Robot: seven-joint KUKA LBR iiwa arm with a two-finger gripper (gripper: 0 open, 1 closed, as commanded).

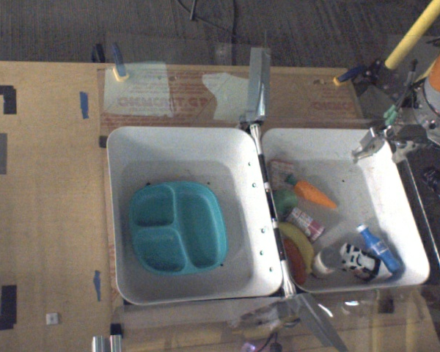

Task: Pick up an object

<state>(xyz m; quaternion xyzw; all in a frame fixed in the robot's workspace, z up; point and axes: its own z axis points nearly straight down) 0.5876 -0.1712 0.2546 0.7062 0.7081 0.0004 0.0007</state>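
Nothing picked up yet, by my reading. I'm parked at the upper right corner of the right bin (330,149), my gripper (385,139) over its rim, and how wide my jaws stand I can't tell from here. Nothing is visibly in them.

Biggest first: the left bin (132,152), sharing a wall with the right bin, carries a teal divided plate (177,226) and no more.

The right bin holds my candidates, all well down from my corner. Along the shared wall lies a banana (298,245) with something reddish beside it. Toward the bin's lower right edge, a blue bottle (378,248); just beside it, a black-and-white cow toy (358,259). Mid-bin, a toy carrot (312,193), and below it a small pink-labelled packet (306,222).

Everything's left: reach, close, lift.
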